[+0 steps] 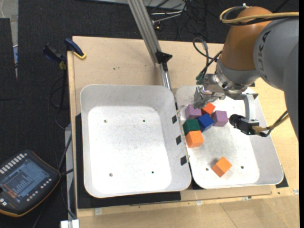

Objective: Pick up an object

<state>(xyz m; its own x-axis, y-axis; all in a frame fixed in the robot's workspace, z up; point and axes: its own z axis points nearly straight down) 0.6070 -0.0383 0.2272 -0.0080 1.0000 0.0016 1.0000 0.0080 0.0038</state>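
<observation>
With the gripper [202, 98] low over the block cluster [203, 121] right of frame centre, jaw state indeterminate, tight packing risks the jaws striking neighbouring blocks, scattering them and missing the grasp.

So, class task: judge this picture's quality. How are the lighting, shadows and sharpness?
Camera view: lighting is even and the left bin shows no strong glare; the blocks cast soft shadows, as under the lone orange block; the cluster's blue block is sharp; the arm's near housing looks slightly soft.
</observation>
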